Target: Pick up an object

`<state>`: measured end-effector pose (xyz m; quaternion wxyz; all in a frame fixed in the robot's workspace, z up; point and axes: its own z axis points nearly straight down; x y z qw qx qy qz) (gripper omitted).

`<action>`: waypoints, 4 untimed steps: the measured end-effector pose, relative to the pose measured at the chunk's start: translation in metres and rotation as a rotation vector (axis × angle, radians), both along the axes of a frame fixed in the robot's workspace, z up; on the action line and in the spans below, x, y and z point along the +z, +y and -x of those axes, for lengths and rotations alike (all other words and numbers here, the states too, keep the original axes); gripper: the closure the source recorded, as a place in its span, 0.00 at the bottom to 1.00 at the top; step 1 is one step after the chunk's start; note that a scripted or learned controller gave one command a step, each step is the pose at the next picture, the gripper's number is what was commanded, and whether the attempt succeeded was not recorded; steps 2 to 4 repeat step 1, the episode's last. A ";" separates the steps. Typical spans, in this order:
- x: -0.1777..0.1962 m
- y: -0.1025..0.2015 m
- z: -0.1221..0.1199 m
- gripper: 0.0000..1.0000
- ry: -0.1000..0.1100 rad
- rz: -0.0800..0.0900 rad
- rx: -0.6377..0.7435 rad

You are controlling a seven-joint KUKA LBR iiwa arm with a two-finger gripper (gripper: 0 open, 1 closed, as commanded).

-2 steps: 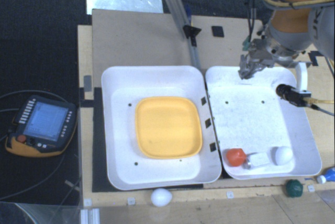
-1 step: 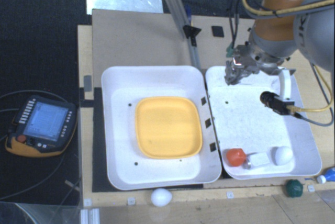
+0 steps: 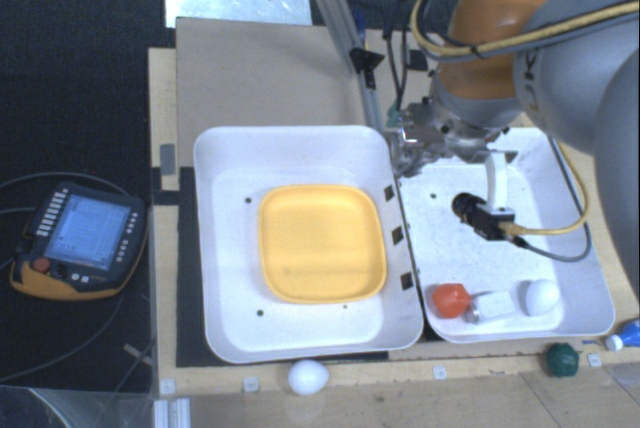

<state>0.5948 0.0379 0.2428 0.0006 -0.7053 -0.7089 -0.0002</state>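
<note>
Your gripper [image 3: 405, 151] sits at the right bin's [image 3: 575, 321] upper-left corner, finger state unclear, above its orange object [image 3: 449, 299] and white ball [image 3: 541, 296]; left bin [image 3: 225, 316] holds a yellow plate [image 3: 322, 243].

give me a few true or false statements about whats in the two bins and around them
1. A yellow plate lies in the left bin. True.
2. The red object sits in the left bin beside the plate. False: it lies in the right bin, near its front edge.
3. A white ball lies in the right bin. True.
4. The white egg-shaped object rests on the plate. False: it lies outside both bins, on the bench in front of the left bin.
5. A dark green ball sits outside the right bin, near its front corner. True.
</note>
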 end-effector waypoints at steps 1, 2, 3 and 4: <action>-0.012 0.056 0.001 1.00 0.000 0.000 -0.001; -0.012 0.056 0.001 1.00 0.000 0.000 -0.001; -0.012 0.056 0.001 1.00 0.000 0.000 -0.001; -0.012 0.056 0.001 1.00 0.000 0.000 -0.001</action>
